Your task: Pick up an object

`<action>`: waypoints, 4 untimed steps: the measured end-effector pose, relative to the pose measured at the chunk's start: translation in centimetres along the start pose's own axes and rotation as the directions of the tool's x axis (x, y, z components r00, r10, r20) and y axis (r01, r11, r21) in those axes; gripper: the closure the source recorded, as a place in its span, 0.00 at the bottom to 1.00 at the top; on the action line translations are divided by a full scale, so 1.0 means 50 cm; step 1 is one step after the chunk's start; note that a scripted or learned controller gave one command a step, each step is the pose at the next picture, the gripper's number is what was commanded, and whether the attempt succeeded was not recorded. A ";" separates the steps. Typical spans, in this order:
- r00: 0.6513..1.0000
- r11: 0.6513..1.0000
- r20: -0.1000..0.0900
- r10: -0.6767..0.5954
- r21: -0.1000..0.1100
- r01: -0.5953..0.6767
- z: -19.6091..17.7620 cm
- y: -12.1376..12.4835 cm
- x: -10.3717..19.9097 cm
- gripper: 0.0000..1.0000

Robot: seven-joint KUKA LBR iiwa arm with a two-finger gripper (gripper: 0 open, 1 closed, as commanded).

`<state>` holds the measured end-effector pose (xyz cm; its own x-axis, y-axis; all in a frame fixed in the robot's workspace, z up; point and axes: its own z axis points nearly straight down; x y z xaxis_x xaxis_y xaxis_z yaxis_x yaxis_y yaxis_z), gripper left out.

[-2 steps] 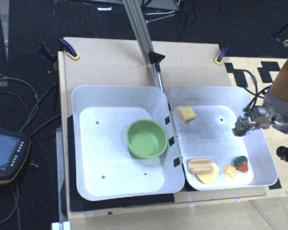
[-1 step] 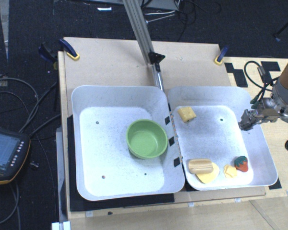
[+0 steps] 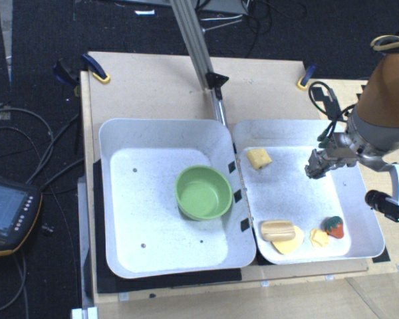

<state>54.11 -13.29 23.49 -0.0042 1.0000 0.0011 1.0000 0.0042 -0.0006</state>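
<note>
arm cropped right, tool fingers indistinct

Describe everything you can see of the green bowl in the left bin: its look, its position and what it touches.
The round green plastic-looking bowl stands upright, mouth open to the camera, with a smooth, slightly glossy inside that holds nothing. It sits on the speckled floor of the left shallow white bin, right of that bin's middle, near the wall shared with the right bin. Its rim looks even and whole. Nothing else touches it; the arm's hand hovers over the other bin.

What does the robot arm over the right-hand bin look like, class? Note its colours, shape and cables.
The arm has an orange-brown band above a rounded grey wrist. Black cables loop beside it. The gripper at its tip is small, dark and metallic.
</note>
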 end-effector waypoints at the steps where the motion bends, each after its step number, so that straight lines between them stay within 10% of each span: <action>1: 1.000 1.000 0.000 -0.001 -0.001 0.001 -0.016 0.032 0.107 1.00; 4: 1.000 1.000 0.000 -0.001 -0.001 0.001 -0.022 0.091 0.433 1.00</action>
